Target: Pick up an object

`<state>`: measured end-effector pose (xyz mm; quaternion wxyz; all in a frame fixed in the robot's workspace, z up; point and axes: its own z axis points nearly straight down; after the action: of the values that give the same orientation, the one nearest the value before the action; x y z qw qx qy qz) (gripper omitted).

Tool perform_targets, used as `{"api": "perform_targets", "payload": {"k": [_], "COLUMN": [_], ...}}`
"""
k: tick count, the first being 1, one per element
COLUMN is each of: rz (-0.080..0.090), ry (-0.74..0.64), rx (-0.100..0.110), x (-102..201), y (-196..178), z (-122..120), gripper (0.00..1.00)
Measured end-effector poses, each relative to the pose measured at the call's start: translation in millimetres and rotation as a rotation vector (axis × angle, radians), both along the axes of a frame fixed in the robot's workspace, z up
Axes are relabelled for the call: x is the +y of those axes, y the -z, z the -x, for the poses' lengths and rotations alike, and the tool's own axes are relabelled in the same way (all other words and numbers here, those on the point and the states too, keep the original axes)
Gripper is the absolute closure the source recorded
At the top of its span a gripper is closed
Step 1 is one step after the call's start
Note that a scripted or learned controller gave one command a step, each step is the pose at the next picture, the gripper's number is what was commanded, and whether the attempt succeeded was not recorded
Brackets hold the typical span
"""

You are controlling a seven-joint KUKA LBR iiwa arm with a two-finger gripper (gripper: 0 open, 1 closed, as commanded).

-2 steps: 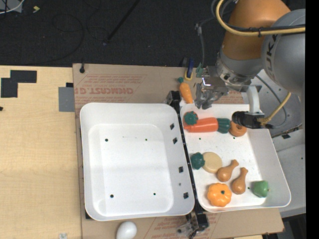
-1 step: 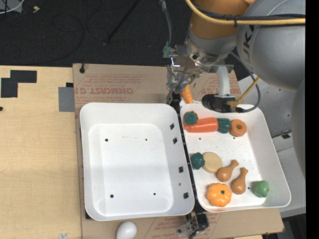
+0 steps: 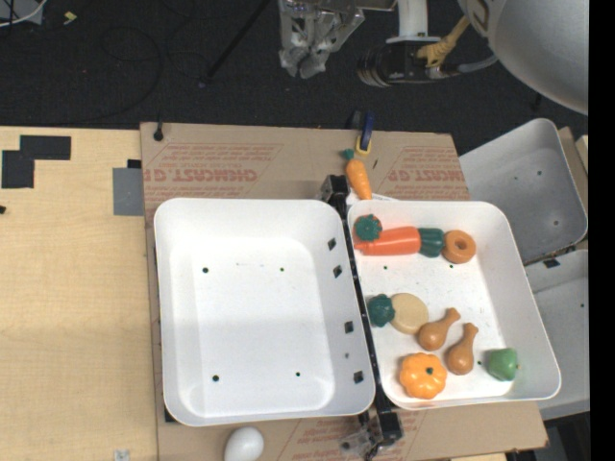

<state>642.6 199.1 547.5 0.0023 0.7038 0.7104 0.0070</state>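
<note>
While the arm (image 3: 538,27) is cut off at the top-right corner, w/ just its grey curve showing, the gripper (image 3: 309,41) hangs at 12 o'clock over dark floor, well apart from both bins. Its metal parts blur together, so can't tell if released or clenched; nothing visible in it or touching it.

Right bin (image 3: 519,257) holds the toys: carrot (image 3: 389,242) w/ green ends at 12, donut (image 3: 460,247) at 1, pale disc (image 3: 409,311) w/ green bit beside it near centre, two drumsticks (image 3: 437,330) (image 3: 462,348) at 5, pumpkin (image 3: 423,376) at 6, green piece (image 3: 502,363) at 4, too small to identify. Small carrot (image 3: 358,177) lies outside, just past that bin's 11 corner. Left bin (image 3: 192,248) sits touching right one. White ball (image 3: 244,444) at the bottom edge, partly cut off.
</note>
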Motion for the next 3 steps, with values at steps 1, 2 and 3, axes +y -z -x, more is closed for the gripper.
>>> {"api": "perform_targets", "payload": {"k": [1, 2, 3], "rz": [0.01, 0.012, 0.001], "ry": [0.012, 0.01, 0.002], "rx": [0.022, 0.035, 0.004], "x": [-53, -64, 16], "y": [54, 289, 172], "z": [-1, 38, 16], "gripper": [1.0, 1.0, 1.0]}}
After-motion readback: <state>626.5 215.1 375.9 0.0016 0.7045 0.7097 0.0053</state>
